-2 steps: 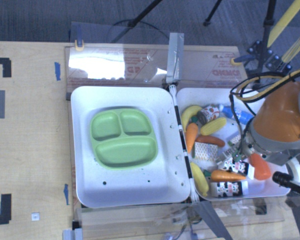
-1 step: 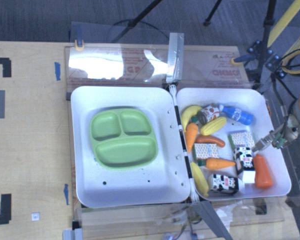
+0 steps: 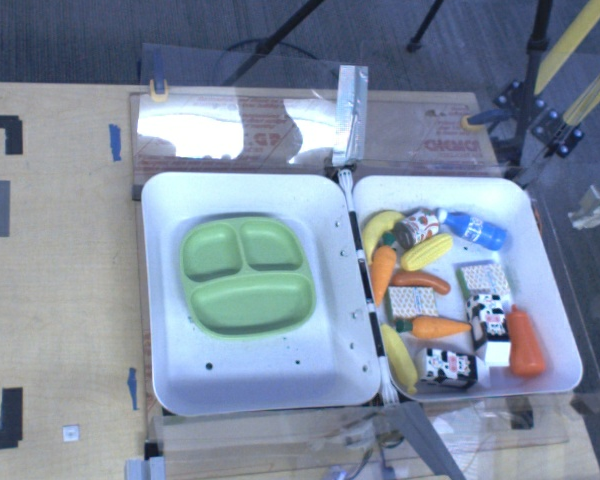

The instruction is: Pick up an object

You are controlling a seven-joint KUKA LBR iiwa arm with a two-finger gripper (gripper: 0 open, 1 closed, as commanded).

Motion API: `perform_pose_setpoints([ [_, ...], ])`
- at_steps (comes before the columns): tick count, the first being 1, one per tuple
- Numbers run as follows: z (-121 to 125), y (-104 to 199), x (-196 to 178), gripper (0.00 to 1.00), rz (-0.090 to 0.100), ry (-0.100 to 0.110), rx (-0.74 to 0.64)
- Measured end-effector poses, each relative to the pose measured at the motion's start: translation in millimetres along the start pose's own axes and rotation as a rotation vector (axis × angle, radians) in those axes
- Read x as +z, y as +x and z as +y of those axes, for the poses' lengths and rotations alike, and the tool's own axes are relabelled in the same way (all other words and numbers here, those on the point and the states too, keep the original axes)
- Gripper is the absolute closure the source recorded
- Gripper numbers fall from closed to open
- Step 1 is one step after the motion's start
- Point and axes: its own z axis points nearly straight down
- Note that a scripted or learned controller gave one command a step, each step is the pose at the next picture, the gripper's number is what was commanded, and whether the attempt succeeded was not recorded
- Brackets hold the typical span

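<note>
The right bin (image 3: pixel 555 268) holds a heap of toy food. A yellow banana (image 3: pixel 378 230) and a blue bottle (image 3: pixel 476 231) lie at its far end, with a small dark can (image 3: pixel 416 230) between them. An ear of corn (image 3: pixel 427 251) rests beside an orange carrot (image 3: pixel 382 273) and a red sausage (image 3: pixel 420 282). A second carrot (image 3: pixel 441 326) lies in the middle. An orange bottle (image 3: pixel 525 344) stands out at the near right. Two cow-patterned cartons (image 3: pixel 489 319) (image 3: pixel 448 366) sit near the front, and another banana (image 3: pixel 399 357) lies along the left wall.
The left bin (image 3: pixel 165 298) carries a green three-compartment plate (image 3: pixel 247 275). A clear plastic panel (image 3: pixel 240 128) and a taped silver post (image 3: pixel 351 113) stand behind the bins. Black tripod legs (image 3: pixel 540 118) rise at the far right, off the bench.
</note>
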Motion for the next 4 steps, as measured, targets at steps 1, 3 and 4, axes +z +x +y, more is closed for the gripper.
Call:
perform_pose_setpoints([
  [1, 27.7, 21.6, 81.8, 1.0, 0.004, 0.002, -0.182],
  [3, 85.7, 14.1, 43.5, 1.0, 0.002, -0.001, -0.648],
  [4, 87.0, 61.8, 119.8, 1.0, 0.003, -0.001, -0.672],
])
